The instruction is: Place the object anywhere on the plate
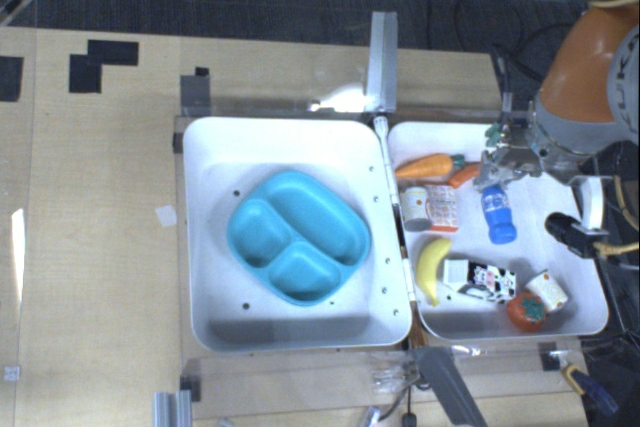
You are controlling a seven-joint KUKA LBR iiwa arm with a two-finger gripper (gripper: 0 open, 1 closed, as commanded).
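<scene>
Right bin (pixel 598 315): a small blue bottle (pixel 499 216) is seen upright or slightly tilted, directly under the gripper (pixel 497 169), near the bin's middle. This is judged to be the object being worked on, though that is not certain. Nearby are a carrot (pixel 428 166) at the top left, a banana (pixel 431 268) lower left, a small can (pixel 415 208) beside the bin wall, and a tomato-like red item (pixel 525 312) at the lower right.

Bottle is judged light, rigid plastic, smooth and likely slippery; round body, so it may roll or twist out if pinched off-centre. Best hold is judged to be across the body just below the cap.

Gripper: positioned at the bottle's top, appearing to touch or nearly touch the cap. Whether it is spread or closed cannot be told; a grasp is not confirmed.

Left bin (pixel 200 215): the blue divided plate (pixel 296 234) is lying with nothing in its three compartments
</scene>
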